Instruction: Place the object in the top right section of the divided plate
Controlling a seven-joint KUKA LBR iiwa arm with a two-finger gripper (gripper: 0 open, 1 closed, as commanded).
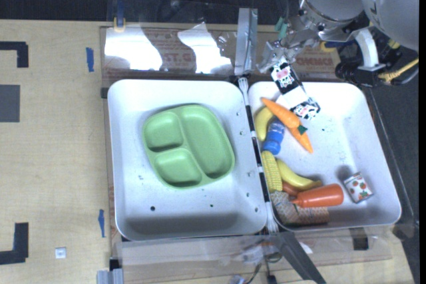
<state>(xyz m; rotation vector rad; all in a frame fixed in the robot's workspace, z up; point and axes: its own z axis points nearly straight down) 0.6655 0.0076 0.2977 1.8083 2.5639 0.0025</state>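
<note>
While raised, gripper above right bin

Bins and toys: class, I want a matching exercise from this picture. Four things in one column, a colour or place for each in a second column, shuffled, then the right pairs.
Things:
1. plate
2. carrot
3. bottle
4. cube

Colours and places:
A. blue, lying beside the yellow banana
B. green, alone in the left bin
C. white with red marks, near the right bin's lower right corner
D. orange, slanting across the upper part of the right bin

Pairs: 1-B, 2-D, 3-A, 4-C
</note>
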